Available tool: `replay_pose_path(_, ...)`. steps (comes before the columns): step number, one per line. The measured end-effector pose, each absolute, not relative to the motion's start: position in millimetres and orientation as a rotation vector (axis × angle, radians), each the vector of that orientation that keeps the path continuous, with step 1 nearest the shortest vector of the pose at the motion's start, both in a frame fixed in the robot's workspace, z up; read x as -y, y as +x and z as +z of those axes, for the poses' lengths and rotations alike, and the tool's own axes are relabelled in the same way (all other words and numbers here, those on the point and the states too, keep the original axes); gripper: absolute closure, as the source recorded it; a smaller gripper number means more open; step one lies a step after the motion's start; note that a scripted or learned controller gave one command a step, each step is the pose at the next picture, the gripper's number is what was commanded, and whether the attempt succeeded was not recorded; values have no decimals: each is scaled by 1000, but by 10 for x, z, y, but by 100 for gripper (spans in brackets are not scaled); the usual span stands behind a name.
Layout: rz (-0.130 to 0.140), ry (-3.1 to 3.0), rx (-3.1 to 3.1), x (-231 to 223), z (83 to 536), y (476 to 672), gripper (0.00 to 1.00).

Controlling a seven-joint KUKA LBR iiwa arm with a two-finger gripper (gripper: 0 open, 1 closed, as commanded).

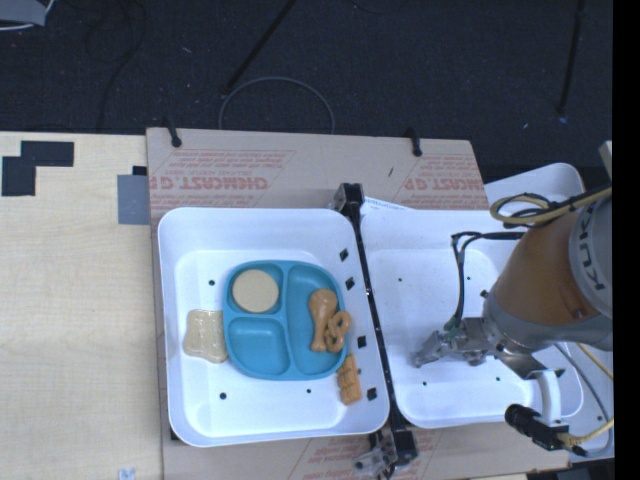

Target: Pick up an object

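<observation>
In the left bin (190,238) lies a blue divided plate (258,346). A round tan biscuit (254,290) sits in its upper left compartment, and brown pretzel-shaped pieces (328,320) lie in its right compartment. A pale beige piece (205,335) rests on the bin floor just left of the plate. A small brown piece (348,379) lies by the plate's lower right corner. My gripper (434,351) hangs low over the floor of the right bin (420,268), pointing left, with nothing seen in it. It is well apart from all these objects.
A black ridge (365,298) divides the two bins. The arm's orange band (540,278) and grey wrist cover the right bin's right side. Cables loop above it, and a black and white fitting (535,426) sits at the bin's lower right corner. Cardboard lies under both bins.
</observation>
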State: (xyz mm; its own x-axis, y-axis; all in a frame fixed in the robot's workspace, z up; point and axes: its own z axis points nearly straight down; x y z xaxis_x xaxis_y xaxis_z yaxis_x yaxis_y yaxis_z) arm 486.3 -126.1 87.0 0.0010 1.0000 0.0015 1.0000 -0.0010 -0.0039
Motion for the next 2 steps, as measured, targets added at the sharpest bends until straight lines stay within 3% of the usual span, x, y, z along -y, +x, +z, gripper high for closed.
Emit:
replay_pose_path(1, 0, -2229, 2211, 1274, 987, 4870, 100)
replay_pose_path(2, 0, -2219, 2224, 1312, 1422, 4927, 100)
